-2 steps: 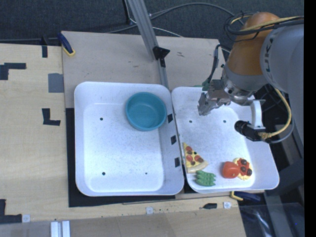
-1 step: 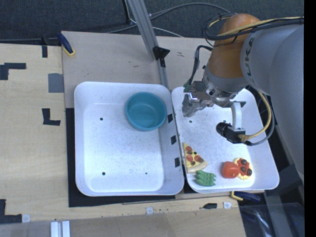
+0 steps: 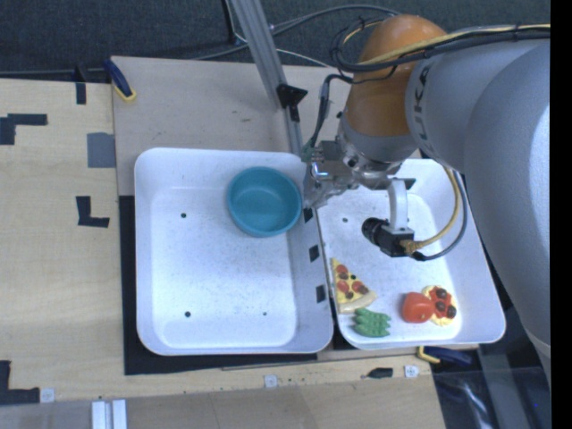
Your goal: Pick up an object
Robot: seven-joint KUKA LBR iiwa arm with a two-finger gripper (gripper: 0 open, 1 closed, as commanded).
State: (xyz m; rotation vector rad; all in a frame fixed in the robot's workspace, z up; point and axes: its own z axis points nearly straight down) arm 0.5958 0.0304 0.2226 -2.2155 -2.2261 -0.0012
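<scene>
A blue bowl [image 3: 264,201] sits upright in the far right corner of the left bin [image 3: 214,275]. My gripper [image 3: 318,182] hangs under the orange band of the arm, over the divide between the two bins, right beside the bowl's right rim. Whether it touches the rim cannot be made out. In the near part of the right bin [image 3: 474,284] lie a pizza slice toy [image 3: 350,286], a green toy [image 3: 371,323] and a red and yellow toy [image 3: 427,306].
A slanted metal pole [image 3: 264,52] crosses behind the bins near the gripper. The bulky arm covers the right bin's far side. A black fitting with a yellow cable [image 3: 386,236] hangs from the wrist over the right bin.
</scene>
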